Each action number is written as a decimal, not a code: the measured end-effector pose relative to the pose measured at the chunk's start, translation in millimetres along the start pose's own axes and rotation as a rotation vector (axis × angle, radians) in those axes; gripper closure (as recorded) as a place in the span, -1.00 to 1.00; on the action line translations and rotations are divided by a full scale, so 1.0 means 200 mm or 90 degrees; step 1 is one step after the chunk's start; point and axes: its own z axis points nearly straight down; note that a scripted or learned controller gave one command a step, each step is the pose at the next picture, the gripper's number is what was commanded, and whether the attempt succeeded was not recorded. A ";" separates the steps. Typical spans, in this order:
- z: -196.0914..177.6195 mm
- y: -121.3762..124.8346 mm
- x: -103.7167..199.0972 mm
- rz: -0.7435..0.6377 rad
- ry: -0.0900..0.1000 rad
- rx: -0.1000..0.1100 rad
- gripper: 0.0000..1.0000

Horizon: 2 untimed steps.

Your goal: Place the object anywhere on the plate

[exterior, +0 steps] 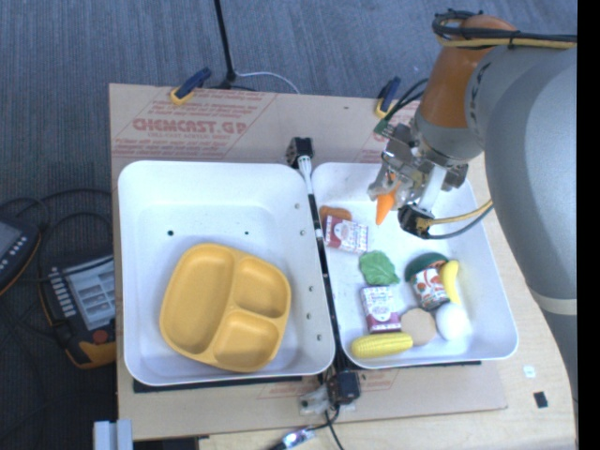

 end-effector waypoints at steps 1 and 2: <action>-0.31 -0.20 0.23 -0.025 0.005 -0.002 1.00; -0.33 -0.20 0.22 -0.025 0.000 0.003 1.00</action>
